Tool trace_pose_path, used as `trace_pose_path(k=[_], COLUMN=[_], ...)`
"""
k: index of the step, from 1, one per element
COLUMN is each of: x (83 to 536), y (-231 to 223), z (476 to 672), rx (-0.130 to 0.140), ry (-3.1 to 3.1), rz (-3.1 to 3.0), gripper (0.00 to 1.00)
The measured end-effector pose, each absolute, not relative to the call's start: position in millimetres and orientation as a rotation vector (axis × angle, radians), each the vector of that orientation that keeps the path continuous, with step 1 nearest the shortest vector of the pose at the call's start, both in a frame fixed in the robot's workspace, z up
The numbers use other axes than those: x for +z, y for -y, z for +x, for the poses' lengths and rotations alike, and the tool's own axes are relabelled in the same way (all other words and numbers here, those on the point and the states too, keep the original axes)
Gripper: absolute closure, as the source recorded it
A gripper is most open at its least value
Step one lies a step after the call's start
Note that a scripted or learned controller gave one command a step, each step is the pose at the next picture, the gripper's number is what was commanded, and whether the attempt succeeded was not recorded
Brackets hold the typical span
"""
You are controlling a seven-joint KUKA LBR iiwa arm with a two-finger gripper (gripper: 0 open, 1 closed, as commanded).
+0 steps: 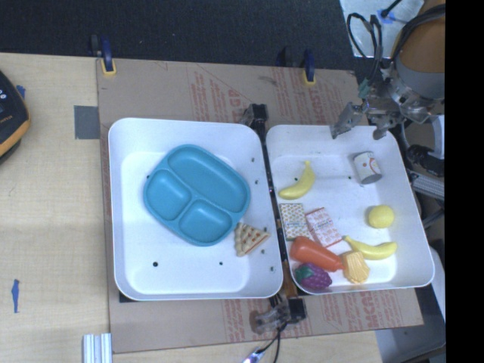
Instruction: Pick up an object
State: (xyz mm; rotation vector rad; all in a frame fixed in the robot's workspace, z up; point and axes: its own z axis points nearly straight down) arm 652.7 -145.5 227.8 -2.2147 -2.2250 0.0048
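Note:
My gripper (361,126) hangs over the back rim of the right bin (408,274), open, with nothing between its spread fingers. A small grey and white can (367,166) lies just in front of it. Further forward in the same bin are a yellow banana (299,182), a lemon (381,217), a second banana (372,249), an orange carrot (316,254), purple grapes (313,277), a yellow-orange corn piece (355,267), a cracker (293,219) and a red and white packet (323,225).
The left bin (128,263) holds a blue divided plate (197,193) and a waffle wedge (249,238) near its right wall. Clamps (259,115) sit between the bins at the back. A black and yellow device (9,119) lies at the far left.

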Motion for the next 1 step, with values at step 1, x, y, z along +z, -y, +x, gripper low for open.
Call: trace_pose_path(k=[1], x=[91.4], y=[105.5], z=[625.6], rx=[0.006], ry=[2.227], rz=[-2.213], gripper=[0.0])
